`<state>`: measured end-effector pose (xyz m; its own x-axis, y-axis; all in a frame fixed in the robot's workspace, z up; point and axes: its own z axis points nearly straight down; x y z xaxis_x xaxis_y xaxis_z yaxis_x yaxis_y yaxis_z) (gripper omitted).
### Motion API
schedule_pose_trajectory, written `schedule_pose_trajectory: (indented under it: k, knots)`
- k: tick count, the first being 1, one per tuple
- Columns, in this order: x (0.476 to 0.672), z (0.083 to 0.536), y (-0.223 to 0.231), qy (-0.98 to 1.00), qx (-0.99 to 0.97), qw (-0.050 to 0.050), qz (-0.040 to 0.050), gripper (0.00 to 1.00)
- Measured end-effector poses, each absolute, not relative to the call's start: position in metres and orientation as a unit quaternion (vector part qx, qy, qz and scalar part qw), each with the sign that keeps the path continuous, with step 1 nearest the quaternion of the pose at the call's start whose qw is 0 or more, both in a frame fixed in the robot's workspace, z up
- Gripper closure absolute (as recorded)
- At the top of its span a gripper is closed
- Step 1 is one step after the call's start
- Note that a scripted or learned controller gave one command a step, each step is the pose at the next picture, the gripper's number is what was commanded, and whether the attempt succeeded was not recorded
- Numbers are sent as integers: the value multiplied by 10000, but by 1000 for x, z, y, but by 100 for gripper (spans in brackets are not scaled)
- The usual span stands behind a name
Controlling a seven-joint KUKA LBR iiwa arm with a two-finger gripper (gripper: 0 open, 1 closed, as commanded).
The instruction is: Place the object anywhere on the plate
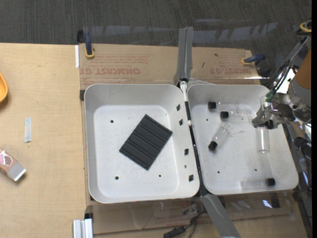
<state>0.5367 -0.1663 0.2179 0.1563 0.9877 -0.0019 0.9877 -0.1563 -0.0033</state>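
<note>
Camera view, from above: my pincer hangs over the right bin, toward its right side, w/ the arm coming in from the right edge. A clear tube hangs straight down from under my wrist and looks pinched at its top end, so I'd say I'm closed on it, though the tips are small and partly masked by the wrist.

Same bin, other stuff: approx 3 more clear tubes w/ black caps. One lies tilted near the bin's middle, one at the upper part, one along the bottom right.

Left bin holds the plate, a dark ribbed rectangle lying flat and turned at an angle, approx centre of the bin. It's well apart from my pincer, across the divider between the bins.
</note>
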Motion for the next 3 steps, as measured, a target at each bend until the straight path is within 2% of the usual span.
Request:
schedule_pose_trajectory:
  k: [1, 2, 3]
  knots:
    - [606, 203, -112, -5929, -8052, 6, 21, 100]
    - [659, 253, -48, -5942, -8043, 0, 19, 100]
    - [658, 189, 42, -6292, -7773, 8, 26, 100]
